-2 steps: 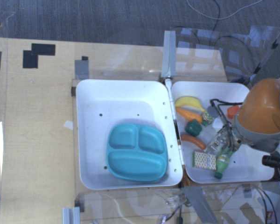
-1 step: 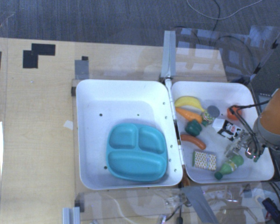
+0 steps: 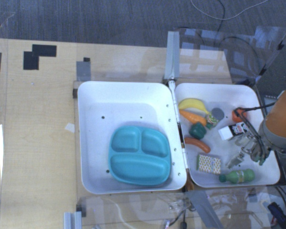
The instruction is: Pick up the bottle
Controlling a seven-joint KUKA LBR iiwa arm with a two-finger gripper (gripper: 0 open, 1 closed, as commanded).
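The two-finger metal gripper [image 3: 239, 159] hangs over the right-hand white bin [image 3: 271, 174], fingers slightly apart, nothing between them. The green plastic bottle [image 3: 237, 176] lies on its side just below the fingertips toward the bin's near wall, not touching them, long axis running left-right. A small patterned packet [image 3: 209, 164] lies to the gripper's left.

A teal divided tray [image 3: 140, 155] lies in the left bin [image 3: 93, 128] (toward its front edge); a banana [image 3: 193, 104] and carrot [image 3: 192, 117] lie near the right bin's [image 3: 250, 95] left edge.

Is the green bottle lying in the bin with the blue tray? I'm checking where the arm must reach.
No, the green bottle lies in the right bin, while the blue tray is in the left one.
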